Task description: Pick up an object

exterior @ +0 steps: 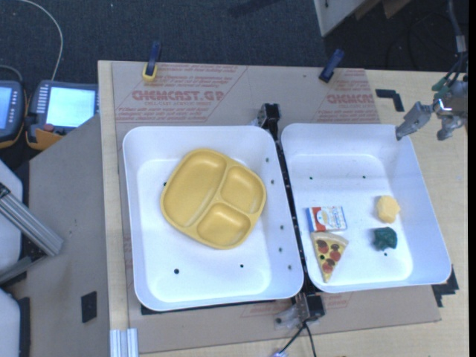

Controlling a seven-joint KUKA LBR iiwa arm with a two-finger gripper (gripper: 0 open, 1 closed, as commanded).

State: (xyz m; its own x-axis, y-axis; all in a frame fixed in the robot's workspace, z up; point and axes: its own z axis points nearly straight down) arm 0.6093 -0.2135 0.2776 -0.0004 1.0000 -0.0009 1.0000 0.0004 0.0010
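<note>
Four small objects lay in the right bin [349, 147]: a yellow lump [387, 208], a green piece [384, 238], a small carton [327, 218] and a pizza slice [328, 253]. The end effector [430, 119] hung well apart, past the bin's far right corner, holding nothing; finger state indeterminate.

red print on the brown cardboard sheet [223, 88] under the two bins reads "chemcast gp", once behind the left bin and once more, partly cut off by the bin rim, behind the right bin. a small red, white and blue card [327, 219] in the right bin carries print too small to read. the lit screen of a handheld device [68, 106] at the far left shows nothing legible.
</note>
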